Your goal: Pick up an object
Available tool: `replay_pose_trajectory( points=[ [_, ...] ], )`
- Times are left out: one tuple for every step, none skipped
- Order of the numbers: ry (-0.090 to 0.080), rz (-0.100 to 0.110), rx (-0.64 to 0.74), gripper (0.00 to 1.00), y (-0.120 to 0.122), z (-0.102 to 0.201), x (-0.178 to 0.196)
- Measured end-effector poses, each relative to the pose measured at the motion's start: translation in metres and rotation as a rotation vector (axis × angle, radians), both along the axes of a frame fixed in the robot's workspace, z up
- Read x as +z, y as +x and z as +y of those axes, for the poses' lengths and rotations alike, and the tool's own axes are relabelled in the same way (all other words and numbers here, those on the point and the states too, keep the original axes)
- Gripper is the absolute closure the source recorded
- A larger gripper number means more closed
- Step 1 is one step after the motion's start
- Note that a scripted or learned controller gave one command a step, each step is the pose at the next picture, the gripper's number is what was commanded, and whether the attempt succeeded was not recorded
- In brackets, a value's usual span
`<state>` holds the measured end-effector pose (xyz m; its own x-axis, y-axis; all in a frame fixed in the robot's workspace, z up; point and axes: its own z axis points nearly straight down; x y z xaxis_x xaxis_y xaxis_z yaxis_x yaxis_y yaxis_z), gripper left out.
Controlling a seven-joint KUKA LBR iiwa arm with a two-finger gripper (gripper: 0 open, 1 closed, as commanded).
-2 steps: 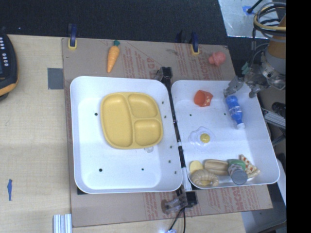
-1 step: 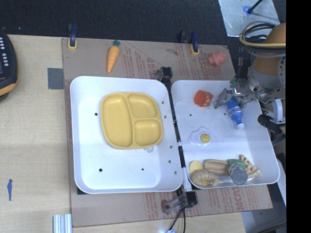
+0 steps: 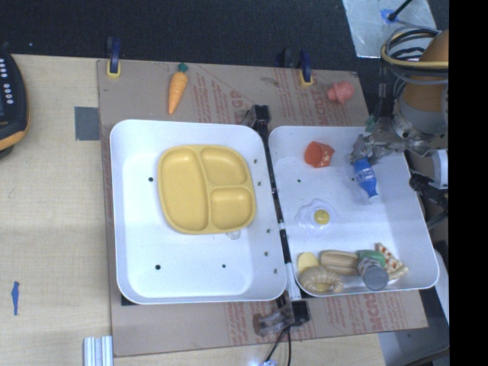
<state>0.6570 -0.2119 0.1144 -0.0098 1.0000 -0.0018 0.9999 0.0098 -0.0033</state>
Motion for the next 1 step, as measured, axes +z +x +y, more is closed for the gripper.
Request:
replay_pose_trajectory(
  points=[
    [-0.005, -0.006, 0.002, 1.0, 0.0025, 0.0829, -0.0155]
  ],
)
